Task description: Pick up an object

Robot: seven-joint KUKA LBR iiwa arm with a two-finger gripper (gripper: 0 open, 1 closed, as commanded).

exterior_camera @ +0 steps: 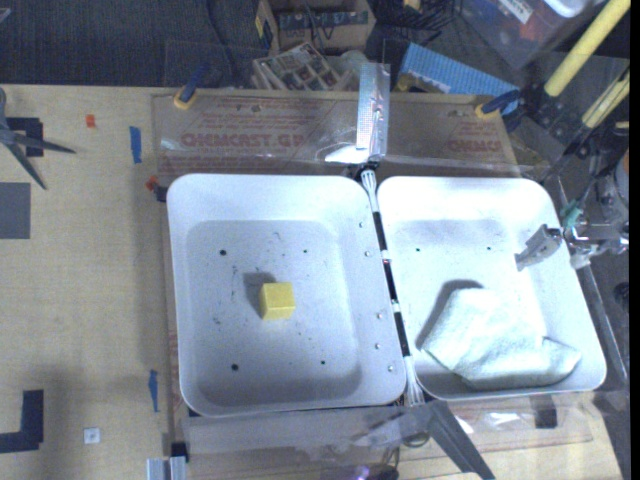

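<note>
Cluttered workshop gear crowds the far edge of your wooden surface [80, 268], where two white bins sit side by side. A crumpled white cloth [495, 338] fills the right bin's [460, 203] near corner; soft, pinch a raised fold. A small yellow block [278, 300] sits mid left bin [270, 193]: light, rigid, grip its flat sides. Your claw [540, 248] hovers by the right bin's right edge, state unclear.

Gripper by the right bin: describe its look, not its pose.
The gripper is pale grey metal in front with a darker grey body behind, a small teal spot above it and thin dark cables running upward. It is too small to read any markings.
</note>
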